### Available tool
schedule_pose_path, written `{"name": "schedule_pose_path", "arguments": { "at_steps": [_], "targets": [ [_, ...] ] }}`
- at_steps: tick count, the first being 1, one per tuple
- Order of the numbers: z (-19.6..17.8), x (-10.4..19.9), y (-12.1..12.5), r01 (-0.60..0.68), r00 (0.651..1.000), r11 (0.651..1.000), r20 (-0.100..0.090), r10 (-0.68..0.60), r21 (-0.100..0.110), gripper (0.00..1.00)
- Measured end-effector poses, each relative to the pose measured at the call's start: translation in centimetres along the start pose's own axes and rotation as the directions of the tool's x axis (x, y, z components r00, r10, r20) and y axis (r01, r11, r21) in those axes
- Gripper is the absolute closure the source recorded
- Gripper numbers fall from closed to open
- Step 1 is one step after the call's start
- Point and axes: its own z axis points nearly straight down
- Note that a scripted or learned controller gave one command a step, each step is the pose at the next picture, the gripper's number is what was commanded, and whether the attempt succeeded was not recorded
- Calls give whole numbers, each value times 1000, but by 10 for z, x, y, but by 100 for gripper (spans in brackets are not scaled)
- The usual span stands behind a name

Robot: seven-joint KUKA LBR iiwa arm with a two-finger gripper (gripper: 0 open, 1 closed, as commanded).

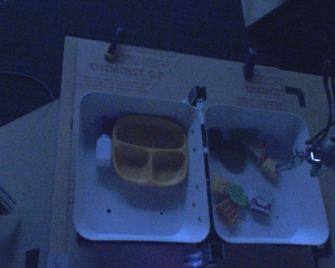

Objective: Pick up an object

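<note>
Dim, blue-lit scene, counter carrying two shallow white bins. Left bin has a yellow divided plate with three compartments, rigid moulded plastic by the look, and a small white bottle-like item touching its left edge. Right bin has the clutter: a dark rounded lump near the top, a pale wedge-shaped piece beside it, a small yellow block, and lower down a cluster of a yellowish piece, a green one, an orange-red one and a small printed packet.

Gripper comes in from the right over the right bin, tip just beside the yellow block, maybe touching; cannot tell how far it is open or whether it has anything, too dark and small.

Likely target is the yellow block: looks light, small, blocky, probably foam or plastic toy food, so stiff enough to pinch across its flat sides. Risk is it skids on the smooth bin floor or tips out of a shallow grip. The packet looks thin and crinkly, harder to get under. The dark lump has a rounded top, could slip
</note>
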Motion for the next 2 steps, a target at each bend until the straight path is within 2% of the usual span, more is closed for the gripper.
{"name": "schedule_pose_path", "arguments": {
  "at_steps": [2],
  "targets": [
    [114,-9,-4,-1,1000,1000,-2,1,5,0]
  ]
}}
